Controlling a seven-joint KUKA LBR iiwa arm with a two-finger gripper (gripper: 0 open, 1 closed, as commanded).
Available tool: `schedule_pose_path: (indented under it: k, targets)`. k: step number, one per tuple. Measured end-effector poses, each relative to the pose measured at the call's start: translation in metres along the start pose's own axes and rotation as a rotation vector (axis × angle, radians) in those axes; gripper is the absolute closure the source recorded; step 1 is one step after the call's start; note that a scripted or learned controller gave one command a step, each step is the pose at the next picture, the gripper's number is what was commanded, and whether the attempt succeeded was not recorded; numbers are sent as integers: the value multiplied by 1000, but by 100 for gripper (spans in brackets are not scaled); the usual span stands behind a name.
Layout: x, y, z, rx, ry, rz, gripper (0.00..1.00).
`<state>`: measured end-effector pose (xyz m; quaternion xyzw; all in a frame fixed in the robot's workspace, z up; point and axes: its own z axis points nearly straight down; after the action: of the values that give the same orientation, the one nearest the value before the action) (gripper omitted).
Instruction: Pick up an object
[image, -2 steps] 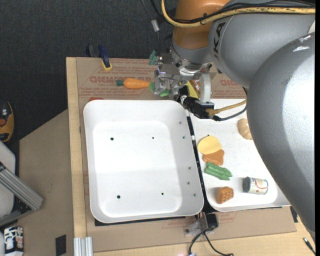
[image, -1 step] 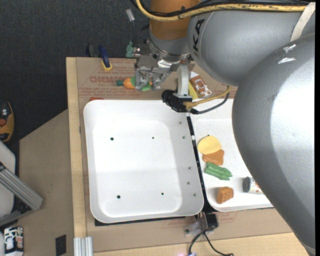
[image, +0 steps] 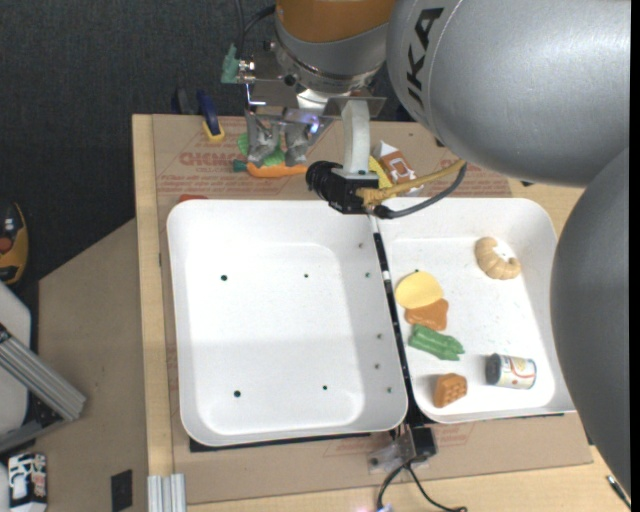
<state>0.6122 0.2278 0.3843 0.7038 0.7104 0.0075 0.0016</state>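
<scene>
Hovering my gripper (image: 275, 140) above bench beyond far edge of left bin (image: 200, 300). Fingers clamp orange carrot (image: 272, 168), lifted, lying level between pads. Right bin (image: 540, 240) contains croissant (image: 497, 257), yellow lemon piece (image: 418, 289), orange wedge (image: 428, 314), green pepper (image: 435, 343), waffle piece (image: 450, 389), small can (image: 512, 371).

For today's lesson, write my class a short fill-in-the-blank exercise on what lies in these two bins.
1. The croissant lies in the ____ bin of the camera view.
2. The green vegetable lies just below an ____ piece.
3. The small can lies on its ____.
4. The pincer hangs beyond the bins' ____ edge, over the cardboard.

Missing words: right; orange; side; far
</scene>
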Motion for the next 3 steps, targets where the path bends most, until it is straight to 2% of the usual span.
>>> schedule_pose_path:
  k: [1, 2, 3]
  targets:
    - [0, -96, -164, -6, 3, 4, 100]
    - [-1, -95, -152, 13, -9, 8, 0]
    - [0, -94, -163, 9, -7, 6, 100]
